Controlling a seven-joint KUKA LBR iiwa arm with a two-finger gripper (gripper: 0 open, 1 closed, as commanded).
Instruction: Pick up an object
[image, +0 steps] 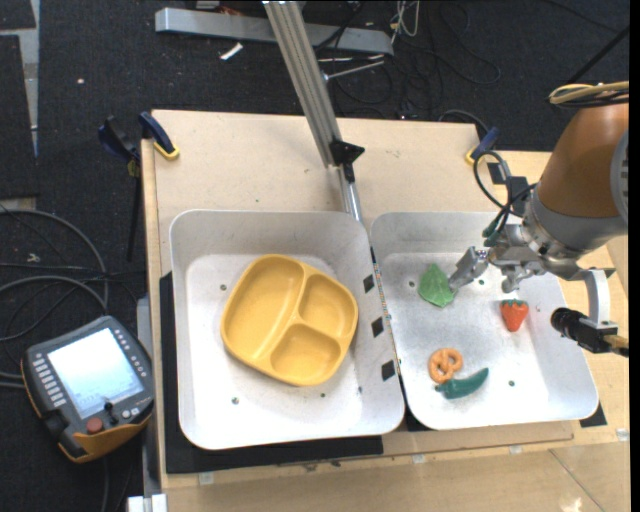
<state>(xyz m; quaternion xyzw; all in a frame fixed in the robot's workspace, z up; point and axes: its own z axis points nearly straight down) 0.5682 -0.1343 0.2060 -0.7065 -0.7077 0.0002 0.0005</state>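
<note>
In the right bin (560, 395) lie a green leaf-shaped toy (436, 287), a red strawberry (514, 316), an orange pretzel (446, 362) and a dark green pepper (463, 384). My gripper (490, 274) hangs over the bin's upper middle, between the leaf and the strawberry. It is open, with nothing between its fingers. One fingertip (467, 267) sits just above the leaf's right edge, and the other is just above the strawberry.
A yellow divided plate (290, 318) lies in the left bin (200, 400). A slanted metal pole (315, 90) comes down to the ridge between the bins. A teach pendant (85, 385) rests on the floor at the lower left. Clamps sit on the bench's back corners.
</note>
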